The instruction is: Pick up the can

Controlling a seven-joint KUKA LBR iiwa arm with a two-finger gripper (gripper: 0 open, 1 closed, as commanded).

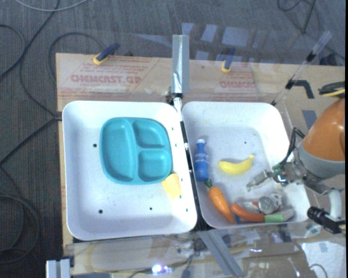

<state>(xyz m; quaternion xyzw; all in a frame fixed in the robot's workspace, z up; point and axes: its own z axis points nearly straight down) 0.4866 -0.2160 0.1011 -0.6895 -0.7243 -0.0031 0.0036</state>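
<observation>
At the far left we see the left bin (75, 172), a shallow white tray resting on the worktop (122, 74). Inside it lies a teal divided plate (135, 150) with three compartments, set toward the bin's upper middle. Just below the plate's right corner sits a small yellow block (172, 185), close to the bin's right wall.

Moving across the seam, we come to the right bin (232, 117). Along its left wall stands a blue bottle (201, 160) with a lighter cap pointing up the view. Just beneath it an orange carrot (220, 204) lies at a slant, its green end near the bottle's base. To the right of the bottle, near the bin's middle, rests a yellow banana (236, 165).

Lower right in that bin we find the can (271, 203), a small silvery item lying on its side, touching a long red-and-green vegetable (261, 215) that runs along the bin's bottom wall.

The claw (265, 178) hangs above and slightly left of the can, near it but not around it. Its metal fingers look parted, with nothing between them. The grey arm (319, 164) with its orange band (332, 133) enters from the right edge.
</observation>
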